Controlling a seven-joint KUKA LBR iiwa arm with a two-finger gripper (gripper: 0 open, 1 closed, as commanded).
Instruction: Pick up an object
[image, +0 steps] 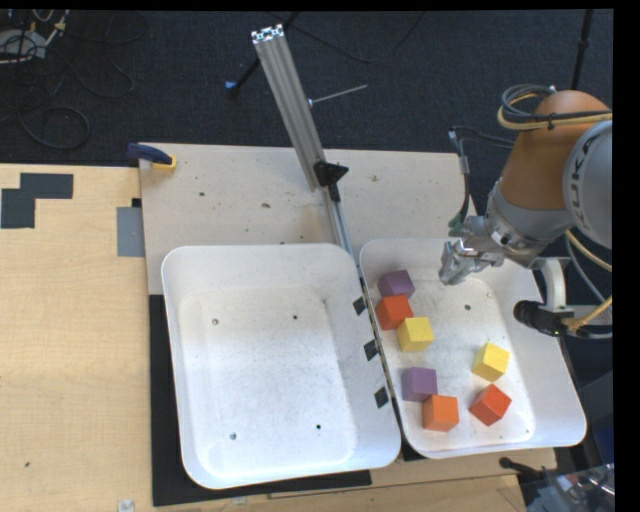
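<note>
Hovering over the right bin (560, 425), the claw (458, 266) carries nothing – can't tell if it's apart or together. Nearest block, purple cube (396, 283), lies untouched w/ six others – pick not yet made.

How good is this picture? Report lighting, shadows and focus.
Camera view: even, soft lighting; blocks such as the yellow block cast only faint shadows; no strong glare on the white bins; the gripper looks slightly soft, the floor behind is dark.

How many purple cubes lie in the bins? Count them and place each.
2, both in the right bin: one purple cube at the far left corner, another purple cube nearer, beside the orange cube.
</note>
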